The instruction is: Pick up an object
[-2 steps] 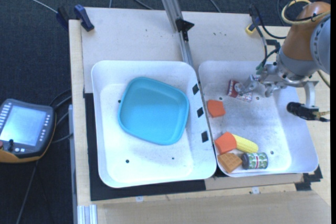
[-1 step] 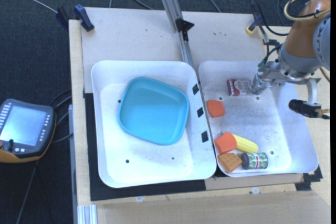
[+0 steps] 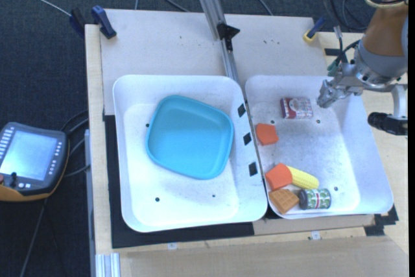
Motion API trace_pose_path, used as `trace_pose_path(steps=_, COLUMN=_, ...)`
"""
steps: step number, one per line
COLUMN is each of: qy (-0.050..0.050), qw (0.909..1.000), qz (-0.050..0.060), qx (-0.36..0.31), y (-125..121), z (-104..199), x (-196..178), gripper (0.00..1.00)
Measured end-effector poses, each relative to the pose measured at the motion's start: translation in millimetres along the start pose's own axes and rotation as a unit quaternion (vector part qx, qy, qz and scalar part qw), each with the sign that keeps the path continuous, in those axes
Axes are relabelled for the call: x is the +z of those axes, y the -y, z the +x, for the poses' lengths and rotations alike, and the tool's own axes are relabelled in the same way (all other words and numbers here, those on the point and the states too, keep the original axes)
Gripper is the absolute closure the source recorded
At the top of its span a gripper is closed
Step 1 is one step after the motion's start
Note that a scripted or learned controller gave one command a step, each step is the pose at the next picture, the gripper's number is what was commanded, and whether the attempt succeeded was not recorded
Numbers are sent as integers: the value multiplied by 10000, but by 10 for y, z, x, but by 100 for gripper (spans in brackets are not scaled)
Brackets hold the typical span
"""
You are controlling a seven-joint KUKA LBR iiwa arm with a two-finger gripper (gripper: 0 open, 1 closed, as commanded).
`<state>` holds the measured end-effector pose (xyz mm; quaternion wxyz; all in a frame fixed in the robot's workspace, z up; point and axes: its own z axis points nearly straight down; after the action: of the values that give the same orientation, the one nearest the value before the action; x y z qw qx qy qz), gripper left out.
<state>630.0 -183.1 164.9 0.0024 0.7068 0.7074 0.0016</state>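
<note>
The arm comes in from the right with its orange band near the top corner, and the gripper [image 3: 326, 95] hangs over the upper part of the right bin [image 3: 363, 159]; from this slant I cannot tell whether it is spread or closed, and nothing is visible in it. Just to its left, lying on the bin floor, is a small red and white packet [image 3: 296, 108], a flattish rectangle with pale print on its face, close to the gripper but apart from it. Below that, near the bin's left wall, sits an orange block [image 3: 266, 133]. Further down is a cluster at the lower left of the same bin: a red-orange wedge [image 3: 279, 175], a yellow corn cob [image 3: 303, 177] lying just beside it, a tan waffle-like square [image 3: 283, 200] tilted against the bin's edge, and a small green-labelled can [image 3: 315, 198] lying on its side next to that square. The left bin [image 3: 130, 139] holds a light blue squarish plate [image 3: 189, 136], flat in the middle
</note>
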Motion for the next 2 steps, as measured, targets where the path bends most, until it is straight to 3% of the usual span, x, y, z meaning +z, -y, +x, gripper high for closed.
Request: trace_pose_path(steps=2, qy=1, qw=10000, qz=-4, qx=1, y=-7, z=-5, x=-1270, gripper=100)
